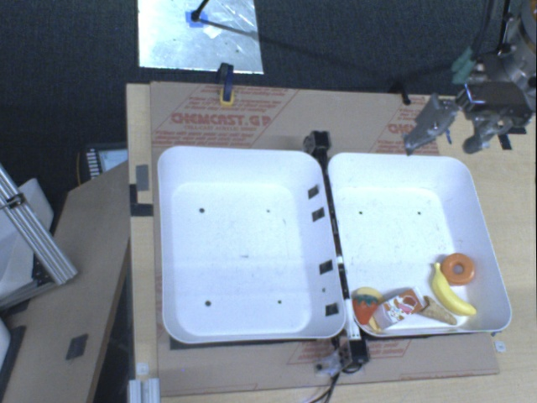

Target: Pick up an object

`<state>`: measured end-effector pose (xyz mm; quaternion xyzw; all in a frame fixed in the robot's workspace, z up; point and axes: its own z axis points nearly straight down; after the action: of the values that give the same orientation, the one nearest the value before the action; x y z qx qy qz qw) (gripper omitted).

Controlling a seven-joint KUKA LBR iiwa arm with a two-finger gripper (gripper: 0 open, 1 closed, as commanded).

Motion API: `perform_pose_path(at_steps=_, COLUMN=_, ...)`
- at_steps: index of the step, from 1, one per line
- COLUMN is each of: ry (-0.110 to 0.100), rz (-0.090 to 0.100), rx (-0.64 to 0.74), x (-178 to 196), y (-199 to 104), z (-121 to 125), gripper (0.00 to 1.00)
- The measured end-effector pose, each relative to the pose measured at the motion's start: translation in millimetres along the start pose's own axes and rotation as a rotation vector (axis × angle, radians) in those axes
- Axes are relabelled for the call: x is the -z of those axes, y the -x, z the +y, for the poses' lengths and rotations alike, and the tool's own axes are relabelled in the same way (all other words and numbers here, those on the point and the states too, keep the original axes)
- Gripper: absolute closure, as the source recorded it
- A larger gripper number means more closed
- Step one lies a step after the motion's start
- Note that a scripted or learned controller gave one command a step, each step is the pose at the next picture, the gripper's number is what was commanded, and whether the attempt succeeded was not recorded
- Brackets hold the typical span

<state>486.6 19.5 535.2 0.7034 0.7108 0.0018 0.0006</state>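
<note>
The right bin (403, 183) holds a cluster of toy food in its near right corner: a yellow banana (450, 294), an orange doughnut (458, 268), a red-and-orange round fruit (366, 304), a white-and-red packet (398, 307) and a small brown piece (437, 312). My gripper (449, 137) hangs at the upper right, above the far right rim of that bin and well away from the food. Its two grey fingers are spread apart with nothing between them.
The left bin (239, 162) lies beside the right one, joined by a black clip strip (327, 233). Both rest on a brown cardboard sheet (252, 112). A shiny metal plate (200, 23) lies at the back left, and an aluminium rail (29, 225) stands at the far left.
</note>
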Motion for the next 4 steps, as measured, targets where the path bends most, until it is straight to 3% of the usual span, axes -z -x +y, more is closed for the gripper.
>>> perform_pose_path(at_steps=3, ry=-0.001, rz=0.001, rx=-0.001, x=-0.6, y=-155.7, z=0.9, gripper=0.00)
perform_pose_path(at_steps=4, ry=-0.015, rz=-0.005, rx=-0.010, x=-345.4, y=-183.0, z=-1.3, gripper=0.00)
